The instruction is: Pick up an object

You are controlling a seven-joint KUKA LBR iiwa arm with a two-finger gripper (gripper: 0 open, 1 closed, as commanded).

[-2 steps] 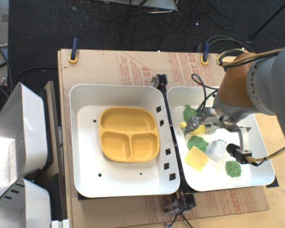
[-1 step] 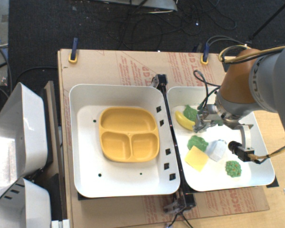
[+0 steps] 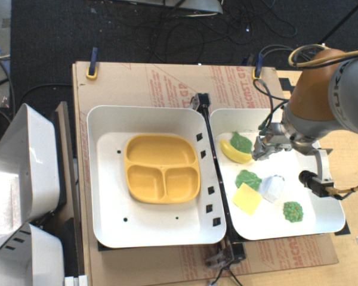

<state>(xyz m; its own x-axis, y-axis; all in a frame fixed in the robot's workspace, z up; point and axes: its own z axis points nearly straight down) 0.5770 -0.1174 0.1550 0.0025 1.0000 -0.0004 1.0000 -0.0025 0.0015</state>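
Note:
The right white bin (image 3: 322,225) holds several small items: a yellow banana (image 3: 234,153) with a green piece (image 3: 241,142) beside it, a green lump (image 3: 248,179), a yellow block (image 3: 247,199), a pale translucent piece (image 3: 272,186) and a green broccoli-like piece (image 3: 293,211). My gripper (image 3: 264,146) hangs low over the bin's upper part, just right of the banana and the green piece. The arm's grey and orange wrist (image 3: 319,94) rises behind it.
The left white bin (image 3: 107,136) holds a yellow divided tray (image 3: 163,167). A black divider with clips (image 3: 212,159) runs between the bins. Cables and a black fitting (image 3: 315,183) hang at the right bin's right side. White tubs (image 3: 21,165) stand at far left.

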